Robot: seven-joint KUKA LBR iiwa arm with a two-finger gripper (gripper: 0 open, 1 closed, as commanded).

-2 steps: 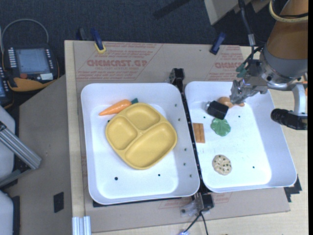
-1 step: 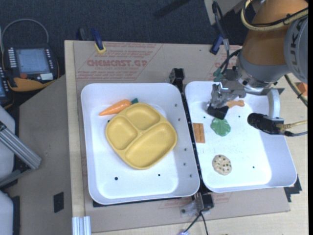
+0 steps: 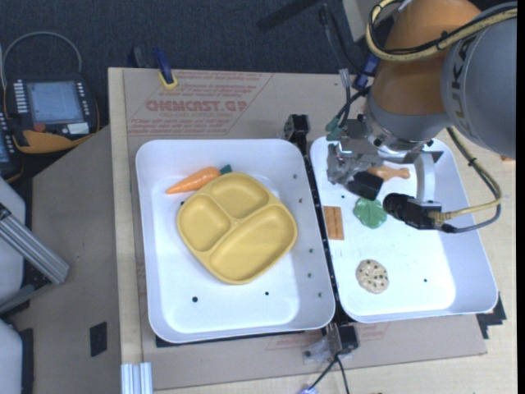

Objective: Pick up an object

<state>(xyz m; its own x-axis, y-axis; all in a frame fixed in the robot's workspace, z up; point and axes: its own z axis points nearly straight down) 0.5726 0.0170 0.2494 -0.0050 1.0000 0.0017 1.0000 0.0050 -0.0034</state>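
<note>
I've got the gripper [image 3: 354, 173] low over the right bin's [image 3: 472, 290] far corner, near the green piece [image 3: 370, 213] and an orange piece [image 3: 389, 171]; can't tell its state, nothing visibly held. Cookie [image 3: 372, 276] lies in open floor, easiest reach. Brown bar [image 3: 332, 222] hugs the inner wall. Left bin [image 3: 156, 220] holds the yellow divided plate [image 3: 236, 226] and carrot [image 3: 193, 180].

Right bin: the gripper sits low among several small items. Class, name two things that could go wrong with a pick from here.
1. The gripper is crowded by the green piece and an orange item; it might nudge one or grab neither.
2. The cracker lies flat near the right bin's left wall, so it looks hard to grip.
</note>
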